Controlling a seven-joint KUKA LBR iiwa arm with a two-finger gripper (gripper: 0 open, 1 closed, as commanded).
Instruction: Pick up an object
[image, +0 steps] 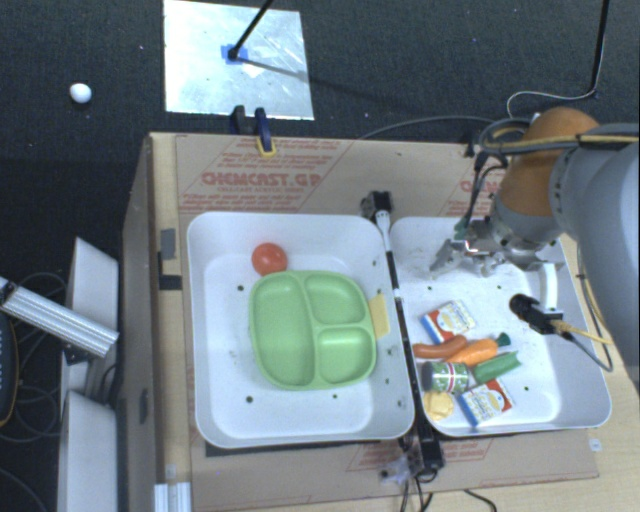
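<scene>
Two white bins (215, 330), one green tray (310, 330), one red ball (268, 258).

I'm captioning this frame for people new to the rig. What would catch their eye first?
First, the light green plastic divided plate in the left white bin, with a small red-orange ball just beyond it. Next, the cluster of toy food in the right white bin, with an orange toy carrot in its midst. The grey arm's gripper hangs over that bin's far end.
</scene>
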